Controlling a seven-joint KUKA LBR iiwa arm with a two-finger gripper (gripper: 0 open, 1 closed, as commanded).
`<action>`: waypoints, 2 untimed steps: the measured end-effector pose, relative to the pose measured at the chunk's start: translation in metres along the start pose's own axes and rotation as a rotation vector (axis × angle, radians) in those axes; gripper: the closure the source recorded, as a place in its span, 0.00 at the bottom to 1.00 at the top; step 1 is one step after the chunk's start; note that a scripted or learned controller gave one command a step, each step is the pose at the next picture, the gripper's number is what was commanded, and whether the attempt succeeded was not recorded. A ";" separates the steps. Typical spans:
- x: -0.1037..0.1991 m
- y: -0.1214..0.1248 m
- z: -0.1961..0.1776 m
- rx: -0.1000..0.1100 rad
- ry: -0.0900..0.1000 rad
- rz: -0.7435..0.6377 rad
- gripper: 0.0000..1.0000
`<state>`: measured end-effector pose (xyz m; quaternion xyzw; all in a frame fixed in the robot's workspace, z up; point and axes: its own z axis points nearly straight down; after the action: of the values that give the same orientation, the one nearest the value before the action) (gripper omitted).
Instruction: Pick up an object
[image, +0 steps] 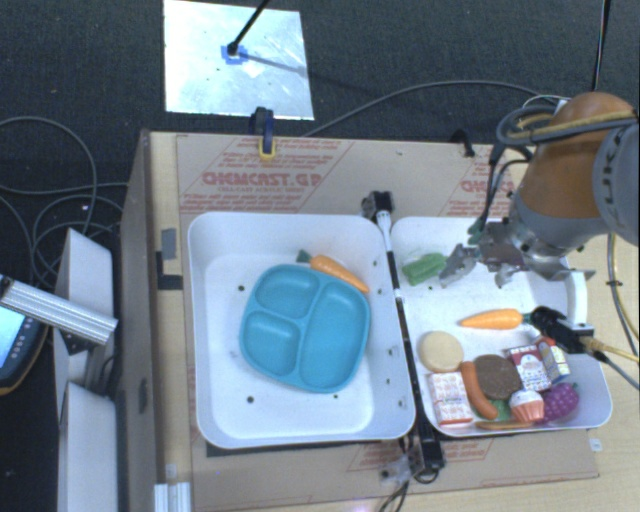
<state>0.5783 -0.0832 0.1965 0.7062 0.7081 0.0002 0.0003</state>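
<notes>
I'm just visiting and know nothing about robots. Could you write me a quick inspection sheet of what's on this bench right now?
Surface: cardboard-covered bench bearing a left bin and a right bin.
Job's things: blue divided plate with a carrot at its far edge in the left bin; green piece, second carrot and a pile of toy food in the right bin.
Clutter: nothing seen.
Grippers: gripper over the right bin beside the green piece, holding nothing visible.
Cables: black cables on the floor at left.
Surroundings: shiny sheet beyond the bench.
</notes>
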 end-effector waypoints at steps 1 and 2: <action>-0.012 -0.016 0.037 0.001 0.000 0.001 0.00; -0.021 -0.080 0.001 0.000 0.000 0.002 0.00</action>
<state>0.4988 -0.1042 0.1952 0.7067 0.7075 0.0004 0.0005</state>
